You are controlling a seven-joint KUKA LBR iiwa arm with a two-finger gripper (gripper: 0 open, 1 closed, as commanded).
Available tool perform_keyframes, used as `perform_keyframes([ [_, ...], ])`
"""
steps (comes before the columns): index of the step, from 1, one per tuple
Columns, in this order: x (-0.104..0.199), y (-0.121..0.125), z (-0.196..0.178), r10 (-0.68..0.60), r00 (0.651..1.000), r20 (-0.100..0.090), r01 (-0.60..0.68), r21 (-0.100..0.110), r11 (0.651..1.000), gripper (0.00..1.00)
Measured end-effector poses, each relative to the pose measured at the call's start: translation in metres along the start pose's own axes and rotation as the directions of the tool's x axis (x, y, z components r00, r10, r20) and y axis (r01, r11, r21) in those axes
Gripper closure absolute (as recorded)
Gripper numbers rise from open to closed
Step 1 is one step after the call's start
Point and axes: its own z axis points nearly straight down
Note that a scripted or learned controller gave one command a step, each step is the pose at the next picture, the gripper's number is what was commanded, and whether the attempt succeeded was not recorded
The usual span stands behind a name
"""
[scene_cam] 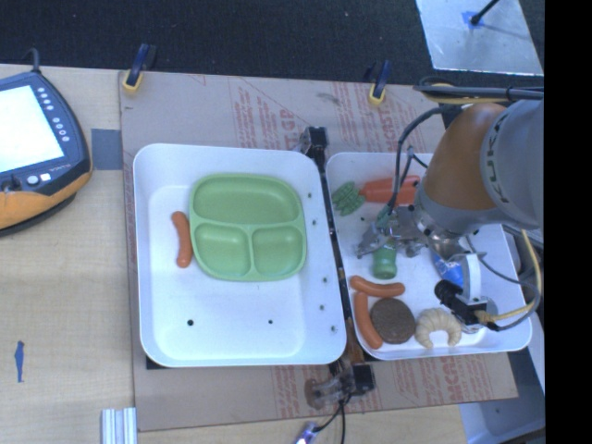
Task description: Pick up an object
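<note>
My gripper (387, 233) hangs low over the middle of the right bin (513, 340), on the grey arm with the orange band (467, 169). Directly under its tip lies a small green cylinder (384, 265), touching or nearly touching it. Behind the gripper are an orange carrot (384, 190) and a green leafy piece (345, 198). In front lie a hot dog sausage (377, 288), a second sausage (366, 323), a brown round patty (392, 320) and a pale croissant (438, 327). A small blue item (450, 271) is partly hidden beneath the arm.
The left bin (157, 322) holds a green divided plate (248, 226) and one sausage (182, 239) to its left. A teach pendant (32, 151) rests on the bench at far left. Cables run along the right bin's right side. Clamps (137, 67) pin the board at the back.
</note>
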Motion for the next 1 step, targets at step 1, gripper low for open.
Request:
perform_keyframes([
  [1, -0.0010, -0.0003, -0.0099, -0.003, 1.000, 0.001, 0.003, 0.003, 1.000, 1.00],
])
